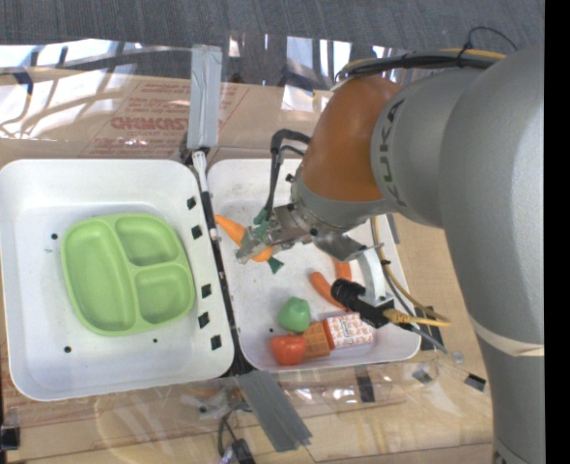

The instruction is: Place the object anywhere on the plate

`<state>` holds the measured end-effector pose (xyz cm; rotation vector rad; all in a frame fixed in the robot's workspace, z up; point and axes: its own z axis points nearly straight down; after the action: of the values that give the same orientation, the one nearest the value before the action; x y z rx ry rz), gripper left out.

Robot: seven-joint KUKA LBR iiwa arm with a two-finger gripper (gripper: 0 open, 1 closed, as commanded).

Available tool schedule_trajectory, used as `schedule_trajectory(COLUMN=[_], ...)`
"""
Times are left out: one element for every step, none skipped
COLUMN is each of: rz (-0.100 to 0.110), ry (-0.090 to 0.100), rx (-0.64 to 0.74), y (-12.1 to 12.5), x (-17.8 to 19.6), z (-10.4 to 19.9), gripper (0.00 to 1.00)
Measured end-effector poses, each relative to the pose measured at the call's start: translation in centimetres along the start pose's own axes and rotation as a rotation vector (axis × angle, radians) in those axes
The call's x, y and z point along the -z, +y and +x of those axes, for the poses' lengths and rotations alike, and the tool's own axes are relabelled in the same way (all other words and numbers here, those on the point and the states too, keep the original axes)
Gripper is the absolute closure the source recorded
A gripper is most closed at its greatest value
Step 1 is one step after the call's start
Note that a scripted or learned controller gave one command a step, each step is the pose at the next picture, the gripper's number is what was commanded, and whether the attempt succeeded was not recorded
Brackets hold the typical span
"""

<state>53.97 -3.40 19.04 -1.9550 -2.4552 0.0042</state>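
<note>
The grey arm (pixel 459 153) with its orange band is seen reaching in from the right, covering much of the right-hand shallow white bin (pixel 229 177) and cut off at the frame's right side. In the left-hand shallow white bin (pixel 34 201) a light green plastic plate (pixel 128 273) divided into three compartments is laid flat, turned slightly askew. The pincer (pixel 266 235) is lowered near the left wall of the right bin, and whether it is released or clenched cannot be told, since its tip is small and merged with dark and green parts. Directly at that tip an orange carrot-shaped toy (pixel 233 230) is seen, tapered and lying at a slant close to the divider between the bins; whether it is grasped cannot be made out, and part of it is hidden under the tip. Toward the bin's near edge a red and white printed small box (pixel 347 332), a round green toy (pixel 294 313) and a red tomato-like toy (pixel 287 350) are grouped close together. A second small orange carrot-like piece (pixel 323 285) is partly hidden beside black fittings of the wrist.
</note>
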Motion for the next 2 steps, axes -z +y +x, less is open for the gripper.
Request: schedule_trajectory(rz=[0.001, 0.001], ry=[0.001, 0.001], rx=[0.285, 0.284], y=[-3.72, -3.72], x=[0.01, 0.01], z=[7.38, 7.35], gripper=[1.0, 0.0])
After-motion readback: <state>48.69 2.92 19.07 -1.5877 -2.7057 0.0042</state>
